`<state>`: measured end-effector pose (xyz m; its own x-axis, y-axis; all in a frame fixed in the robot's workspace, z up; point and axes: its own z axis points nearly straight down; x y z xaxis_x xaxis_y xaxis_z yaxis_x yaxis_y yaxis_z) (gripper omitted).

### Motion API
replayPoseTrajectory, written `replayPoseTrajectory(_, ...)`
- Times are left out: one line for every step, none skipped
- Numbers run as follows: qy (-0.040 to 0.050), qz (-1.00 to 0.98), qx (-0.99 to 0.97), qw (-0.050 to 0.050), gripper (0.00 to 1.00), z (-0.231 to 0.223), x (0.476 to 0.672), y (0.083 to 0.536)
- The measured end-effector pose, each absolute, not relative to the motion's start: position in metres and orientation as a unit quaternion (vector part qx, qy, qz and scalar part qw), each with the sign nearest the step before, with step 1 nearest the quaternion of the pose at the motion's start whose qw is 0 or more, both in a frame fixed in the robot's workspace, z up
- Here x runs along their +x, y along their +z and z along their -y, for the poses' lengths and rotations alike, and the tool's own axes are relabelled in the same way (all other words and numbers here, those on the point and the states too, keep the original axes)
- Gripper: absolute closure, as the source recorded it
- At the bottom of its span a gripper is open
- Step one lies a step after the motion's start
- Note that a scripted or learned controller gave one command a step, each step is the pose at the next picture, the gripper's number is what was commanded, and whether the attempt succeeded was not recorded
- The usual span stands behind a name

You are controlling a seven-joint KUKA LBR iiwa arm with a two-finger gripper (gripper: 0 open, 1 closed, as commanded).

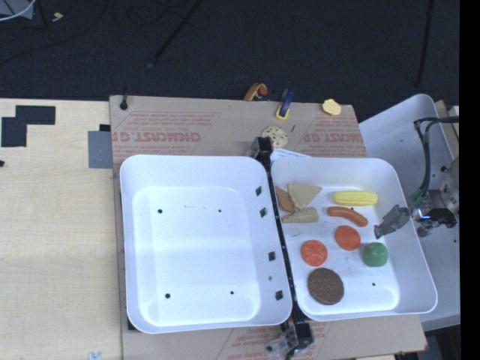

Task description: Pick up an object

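The end effector (391, 221) hangs at the right bin's (409, 295) right edge; whether it is wide or narrow I cannot tell. The green ball (375, 254) lies nearest, just beneath it toward the bin's front edge.

White bins (191, 172), yellow corn (355, 198), green ball (375, 255), brown patty (325, 286), orange-red tomato (314, 253)

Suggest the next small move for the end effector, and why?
Probably ease it down and slightly left onto the green ball. The end effector sits at the right bin's right side, just above and right of that ball, its nearest item. The ball has free space around it, apart from the orange round piece, so a grasp there looks least crowded.
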<state>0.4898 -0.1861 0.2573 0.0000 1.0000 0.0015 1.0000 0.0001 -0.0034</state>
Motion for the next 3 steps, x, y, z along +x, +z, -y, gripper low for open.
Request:
replayPoseTrajectory(0.0013,0.709,-0.705,0.004,0.00,0.148,0.557,0.154)
replayPoseTrajectory(0.0013,0.709,-0.706,0.003,0.00,0.079,0.571,0.104)
replayPoseTrajectory(0.0015,0.706,-0.708,0.003,0.00,0.083,0.516,0.086)
